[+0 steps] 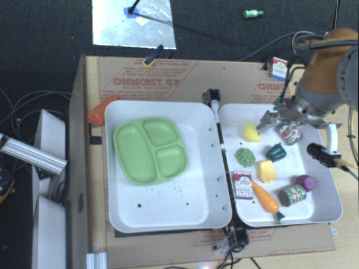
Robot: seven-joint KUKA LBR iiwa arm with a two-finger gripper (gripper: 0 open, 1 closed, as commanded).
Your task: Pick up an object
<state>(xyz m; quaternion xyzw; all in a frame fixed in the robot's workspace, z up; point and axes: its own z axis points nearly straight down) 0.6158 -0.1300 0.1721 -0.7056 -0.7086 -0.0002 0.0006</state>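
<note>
Overhead, gripper (268, 120) fingers spread wide, nothing between, beside yellow toy (251, 133) near right bin (326, 212) upper edge.

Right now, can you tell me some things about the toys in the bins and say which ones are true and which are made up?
1. The green divided plate lies in the left bin. True.
2. The carrot lies in the left bin. False: it lies in the right bin, near its front edge.
3. The broccoli sits next to the yellow block. True.
4. The gripper is over the green plate. False: it is over the right bin, close to the small yellow toy.
5. The purple toy is in the right bin. True.
</note>
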